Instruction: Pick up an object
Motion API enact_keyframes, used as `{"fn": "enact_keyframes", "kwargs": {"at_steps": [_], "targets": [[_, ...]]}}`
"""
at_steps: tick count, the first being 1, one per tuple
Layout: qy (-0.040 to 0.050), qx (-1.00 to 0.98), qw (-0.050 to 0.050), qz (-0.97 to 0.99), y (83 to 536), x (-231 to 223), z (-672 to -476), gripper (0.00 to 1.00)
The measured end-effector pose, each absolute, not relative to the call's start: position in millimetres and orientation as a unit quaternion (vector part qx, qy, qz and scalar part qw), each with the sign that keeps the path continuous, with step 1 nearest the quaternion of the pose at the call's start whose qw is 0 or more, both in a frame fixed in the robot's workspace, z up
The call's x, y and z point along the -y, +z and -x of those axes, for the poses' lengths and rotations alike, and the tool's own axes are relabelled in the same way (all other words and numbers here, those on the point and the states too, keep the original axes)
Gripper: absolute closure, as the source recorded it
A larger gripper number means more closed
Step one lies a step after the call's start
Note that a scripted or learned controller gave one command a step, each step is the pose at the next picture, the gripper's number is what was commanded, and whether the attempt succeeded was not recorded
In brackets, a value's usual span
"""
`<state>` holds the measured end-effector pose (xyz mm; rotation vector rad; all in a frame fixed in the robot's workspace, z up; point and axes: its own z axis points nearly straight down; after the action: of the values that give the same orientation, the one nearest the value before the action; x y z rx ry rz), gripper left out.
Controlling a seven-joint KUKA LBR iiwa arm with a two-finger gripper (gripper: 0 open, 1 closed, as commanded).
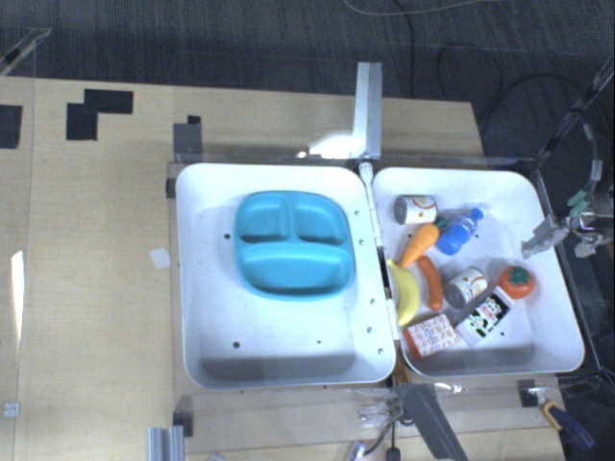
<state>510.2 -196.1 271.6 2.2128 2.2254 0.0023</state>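
The right bin (538, 195) holds several small objects. Among them are a small can (415, 208), a blue bottle (458, 231), an orange carrot (419, 244), a yellow banana (406, 294), an orange-red sausage (430, 283), a second can (468, 283), a red tomato (516, 281), a black-and-white carton (487, 317) and a red printed box (434, 334). My gripper (561, 246) hangs at the right bin's right rim, to the upper right of the tomato. It is open, nothing lies between its fingers, and it touches no object.
A blue divided plate (291, 242) lies in the middle of the left bin (207, 344). A raised divider (375, 257) separates the two bins. A grey post (369, 109) stands behind them. Cables run at the far right.
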Motion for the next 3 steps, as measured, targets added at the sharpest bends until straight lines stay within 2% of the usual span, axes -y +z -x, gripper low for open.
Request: {"fn": "enact_keyframes", "kwargs": {"at_steps": [1,2,3], "targets": [[0.0016,-0.722,0.003,-0.692,114,180,-533.8,0.0],[0.003,-0.713,0.005,-0.702,89,186,-594.3,0.0],[0.0056,-0.714,0.008,-0.7,102,184,-597.3,1.0]]}}
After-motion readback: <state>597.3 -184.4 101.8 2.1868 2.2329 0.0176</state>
